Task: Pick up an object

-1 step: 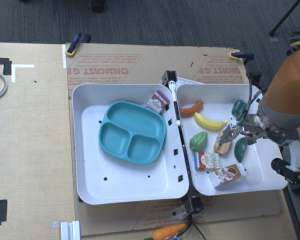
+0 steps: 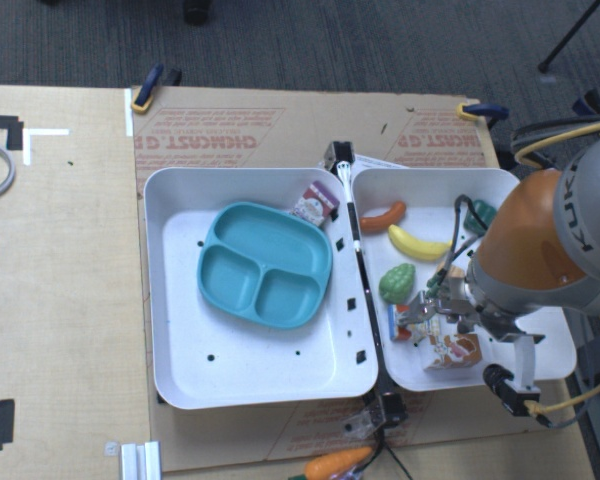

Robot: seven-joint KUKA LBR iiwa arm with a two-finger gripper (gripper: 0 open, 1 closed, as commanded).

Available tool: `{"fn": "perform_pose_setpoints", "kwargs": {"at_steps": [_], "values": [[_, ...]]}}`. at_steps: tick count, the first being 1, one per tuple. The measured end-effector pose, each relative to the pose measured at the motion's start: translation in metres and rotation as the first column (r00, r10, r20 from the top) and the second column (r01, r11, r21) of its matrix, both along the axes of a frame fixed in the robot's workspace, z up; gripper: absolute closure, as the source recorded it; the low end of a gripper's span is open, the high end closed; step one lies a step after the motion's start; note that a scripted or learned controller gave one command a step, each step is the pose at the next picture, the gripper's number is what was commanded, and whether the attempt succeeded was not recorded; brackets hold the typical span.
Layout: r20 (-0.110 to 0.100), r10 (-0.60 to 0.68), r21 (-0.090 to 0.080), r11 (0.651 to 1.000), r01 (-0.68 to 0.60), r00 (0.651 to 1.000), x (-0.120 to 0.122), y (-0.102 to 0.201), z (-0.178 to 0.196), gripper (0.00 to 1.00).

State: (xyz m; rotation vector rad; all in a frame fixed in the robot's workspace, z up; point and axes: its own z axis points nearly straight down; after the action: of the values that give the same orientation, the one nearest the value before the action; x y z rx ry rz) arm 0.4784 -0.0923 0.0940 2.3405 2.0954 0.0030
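Even overhead light, perhaps slightly soft

Glossy teal plastic tray point(image 2: 265, 265) in a smooth white plastic bin point(image 2: 170, 298) on matt cardboard point(image 2: 240, 133).

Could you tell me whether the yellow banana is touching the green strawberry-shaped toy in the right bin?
Apart. The camera view shows a strip of white bin floor between the banana and the green toy, which lies just below the banana's left end.
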Motion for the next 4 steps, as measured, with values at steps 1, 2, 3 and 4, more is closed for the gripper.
{"fn": "perform_pose_setpoints", "kwargs": {"at_steps": [1,2,3,4], "values": [[0.005,0.43,-0.004,0.903,-0.43,0.903,0.001,-0.019,0.001,0.0],[0.003,0.426,-0.003,0.905,-0.426,0.905,0.051,-0.009,0.001,0.0],[0.0,0.701,-0.003,0.714,-0.701,0.714,0.09,-0.008,0.001,0.0],[-0.001,0.593,-0.003,0.805,-0.593,0.805,0.142,0.03,0.098,0.0]]}}
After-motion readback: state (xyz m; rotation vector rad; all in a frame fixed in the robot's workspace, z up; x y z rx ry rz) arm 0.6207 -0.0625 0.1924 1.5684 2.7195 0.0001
